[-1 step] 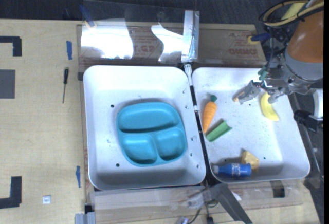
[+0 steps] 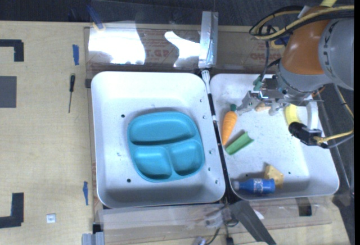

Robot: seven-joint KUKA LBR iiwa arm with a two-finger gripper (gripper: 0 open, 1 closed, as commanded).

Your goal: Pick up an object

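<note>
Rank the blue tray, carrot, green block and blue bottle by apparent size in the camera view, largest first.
1. blue tray
2. carrot
3. blue bottle and green block: these look alike, so they are left unranked.

No text, label, brand, number or sign can be read in the camera view. Reddish-brown printing runs along the cardboard panel (image 2: 169, 50) at the upper centre of the frame, behind the 2 bins, but glare from its clear covering washes the marks out and no letter can be made out. The blue bottle (image 2: 256, 185) at the lower right of the frame carries a darker band that may be a label; it is too small and blurred to read. The black angular marks (image 2: 14, 50) on the bench (image 2: 39, 143) at the left edge of the frame are plain shapes, not characters.
</note>
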